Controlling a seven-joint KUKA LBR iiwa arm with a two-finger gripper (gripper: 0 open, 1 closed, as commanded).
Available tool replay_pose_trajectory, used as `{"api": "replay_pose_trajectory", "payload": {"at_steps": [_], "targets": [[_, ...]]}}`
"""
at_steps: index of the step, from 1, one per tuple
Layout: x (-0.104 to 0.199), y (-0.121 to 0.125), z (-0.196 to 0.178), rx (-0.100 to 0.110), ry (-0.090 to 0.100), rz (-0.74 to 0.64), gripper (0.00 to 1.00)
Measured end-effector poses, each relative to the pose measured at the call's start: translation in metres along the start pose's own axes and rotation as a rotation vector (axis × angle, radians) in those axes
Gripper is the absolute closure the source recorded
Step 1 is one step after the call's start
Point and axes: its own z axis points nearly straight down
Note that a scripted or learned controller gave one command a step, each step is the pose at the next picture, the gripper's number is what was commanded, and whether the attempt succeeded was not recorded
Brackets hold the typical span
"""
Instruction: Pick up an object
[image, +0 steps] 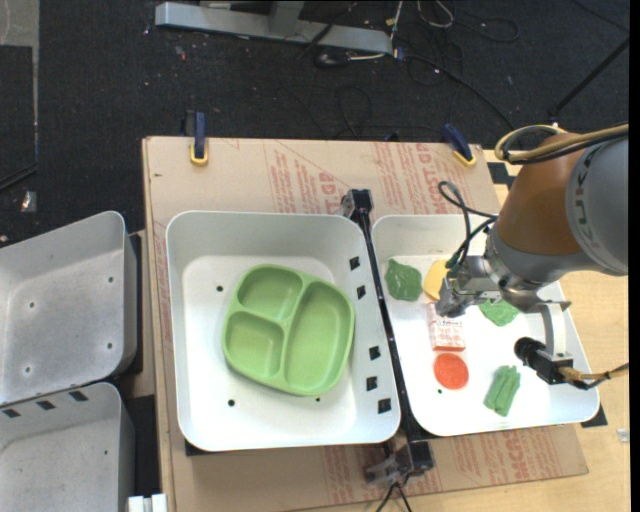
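Note:
The right bin (420, 232) holds several small items: a green leafy piece (404, 279), a yellow piece (436, 275), a red and white packet (446, 330), an orange-red disc (452, 371), a green ridged piece (502, 389) and another green piece (499, 312) partly under the arm. My gripper (450, 302) hangs low over the top end of the red and white packet, beside the yellow piece. Nothing visibly sits between its fingers.
The left bin (190, 300) holds a green three-compartment plate (288, 328). A black divider (378, 300) runs between the two bins. Blue and yellow clamps (199, 140) hold the cardboard base at its back edge. White trays (60, 300) lie off the bench to the left.

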Motion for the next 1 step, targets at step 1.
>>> {"api": "replay_pose_trajectory", "payload": {"at_steps": [1], "targets": [[0.0027,0.0091,-0.0602,-0.003,-0.001,-0.002,1.0]]}}
